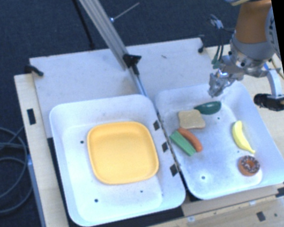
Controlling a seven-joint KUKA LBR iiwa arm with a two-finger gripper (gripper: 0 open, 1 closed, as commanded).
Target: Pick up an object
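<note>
**Arm parked over the green thing, nothing lifted yet**

So the closest candidate for the pick looks like the small dark green object, some sort of toy veggie or leaf shape, hard to say which. It lies flat on the floor of the right bin near the far wall, touching or just about touching the tan slice of toy bread on its left

The gripper hangs just above and slightly behind that green piece. From this angle I honestly can't tell how it's set, and I see nothing in it, so I'd call the grab not done

Other stuff in the same bin: a green stick and an orange carrot-ish piece lying side by side toward the middle divider, a banana on the right, and a brown donut in the near corner. The left bin has a yellow plate sitting in the middle

My read: the approach is about there, but the descent, closing and lift are all left to do
</note>
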